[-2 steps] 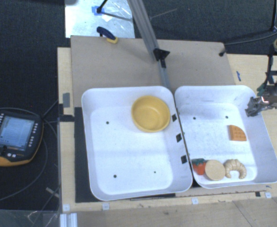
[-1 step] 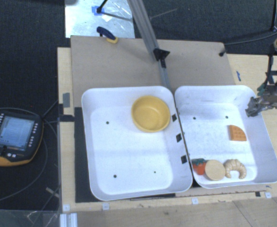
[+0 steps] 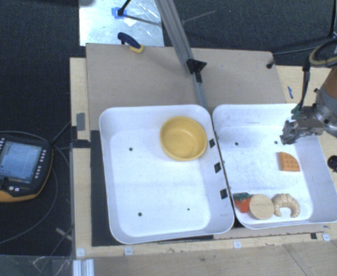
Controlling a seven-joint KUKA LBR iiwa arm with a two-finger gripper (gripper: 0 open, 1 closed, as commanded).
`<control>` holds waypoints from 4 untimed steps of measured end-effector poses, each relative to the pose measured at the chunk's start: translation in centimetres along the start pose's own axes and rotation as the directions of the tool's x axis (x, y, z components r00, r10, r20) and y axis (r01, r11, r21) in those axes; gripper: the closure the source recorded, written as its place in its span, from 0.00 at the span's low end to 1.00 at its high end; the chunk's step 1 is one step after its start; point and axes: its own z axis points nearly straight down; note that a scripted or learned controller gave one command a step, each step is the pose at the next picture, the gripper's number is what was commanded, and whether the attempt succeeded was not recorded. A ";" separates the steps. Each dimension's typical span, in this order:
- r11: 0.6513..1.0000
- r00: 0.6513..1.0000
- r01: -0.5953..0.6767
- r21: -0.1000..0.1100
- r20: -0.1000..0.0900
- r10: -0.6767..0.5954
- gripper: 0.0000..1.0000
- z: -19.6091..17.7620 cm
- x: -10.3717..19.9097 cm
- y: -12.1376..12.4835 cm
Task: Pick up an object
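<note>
On the bench: two white bins sit side by side, touching along their inner edges.
Left bin point(image 3: 122, 211): one thing in it, a yellow bowl point(image 3: 183, 138), upright, near the far rim and toward the wall shared with the other bin.
Right bin point(image 3: 255, 119): four things, all in the nearer half.
Waffle: one orange waffle piece point(image 3: 288, 162), lying flat by the right wall, apart from the rest.
Front row: three things close together along the near rim. A red-and-green vegetable-like piece point(image 3: 241, 202) sits at the left, touching a round tan disc point(image 3: 261, 206), and just beside that lies a pale croissant point(image 3: 287, 205).
Arm: one grey arm point(image 3: 336, 99) with an orange band comes in from the right, over the right bin's far right corner.
Gripper point(image 3: 288, 134): one, dark, hanging just beyond the waffle piece and above the bin floor. From where I stand I cannot tell how far apart it is set, and I can make out nothing in its grasp.
Off the bench: one yellow-edged control pendant point(image 3: 14, 167) lies on the dark floor to the left.
</note>
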 end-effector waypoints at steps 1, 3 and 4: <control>1.000 1.000 0.000 0.000 0.000 0.000 1.00 0.7 4.6 0.4; 1.000 1.000 0.001 -0.001 0.000 -0.001 1.00 0.0 14.4 1.0; 1.000 1.000 0.001 -0.001 -0.001 -0.001 1.00 -1.0 19.2 1.0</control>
